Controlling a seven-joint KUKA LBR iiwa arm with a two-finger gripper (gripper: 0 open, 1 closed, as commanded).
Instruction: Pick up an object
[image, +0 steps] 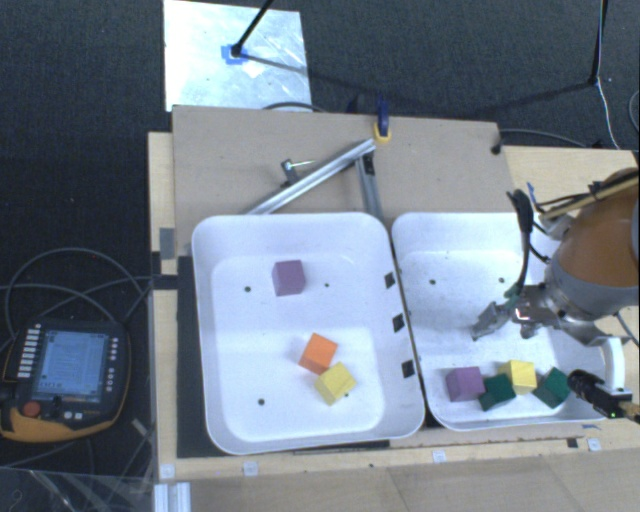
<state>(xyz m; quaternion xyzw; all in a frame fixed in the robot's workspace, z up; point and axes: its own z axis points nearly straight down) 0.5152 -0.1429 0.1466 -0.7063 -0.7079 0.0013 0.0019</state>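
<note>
Blocks everywhere, seven in all! Left bin (215, 300) holds three: a purple block (289, 277) toward its far edge, an orange block (318, 352) touching a yellow block (336, 383) near the front. Right bin (440, 235) has four along its front edge: purple cube (464, 382), dark green cube (496, 391), yellow cube (522, 375), green cube (551, 387). Gripper (500, 318) hovers above them, fingers apart, gripping nothing. No readable writing.

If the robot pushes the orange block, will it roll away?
Probably not: the orange block looks like a flat-sided cube, so it should slide, not roll. It touches the yellow block, which would likely get nudged too. It looks stiff.
</note>
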